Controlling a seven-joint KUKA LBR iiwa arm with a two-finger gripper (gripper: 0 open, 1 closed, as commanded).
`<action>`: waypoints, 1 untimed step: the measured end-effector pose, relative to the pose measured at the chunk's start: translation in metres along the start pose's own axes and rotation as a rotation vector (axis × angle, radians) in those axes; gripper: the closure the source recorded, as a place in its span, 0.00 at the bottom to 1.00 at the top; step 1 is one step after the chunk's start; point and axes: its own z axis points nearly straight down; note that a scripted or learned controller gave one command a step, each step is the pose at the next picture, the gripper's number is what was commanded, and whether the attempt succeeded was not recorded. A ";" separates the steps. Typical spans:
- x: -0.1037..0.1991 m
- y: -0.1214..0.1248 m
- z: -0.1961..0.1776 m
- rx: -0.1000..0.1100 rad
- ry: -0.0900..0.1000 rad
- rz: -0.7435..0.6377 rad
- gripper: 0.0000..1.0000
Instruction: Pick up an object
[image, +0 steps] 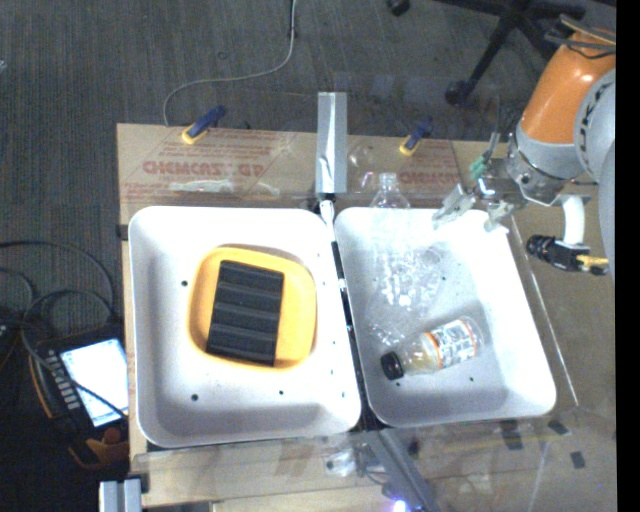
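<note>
Lying nearest the camera in the right bin (520, 330), the bottle (435, 350) rests on its side toward the bin's front, long axis roughly across the bin, dark cap toward the left bin (160, 300). From it, the gripper (478, 203) hangs over the right bin's far rim, fingers spread, gripping nothing; the arm (565, 105) slants in from the right.

Single fixed camera, mounted above the bench (150, 160), looking down at a slant. It sits far enough back to take in both white bins in full, the left bin (150, 330) and the right bin (520, 330), with surrounding floor. The arm (565, 110) enters at upper right.
</note>
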 end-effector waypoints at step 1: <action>0.004 -0.010 -0.027 0.001 -0.009 -0.106 0.00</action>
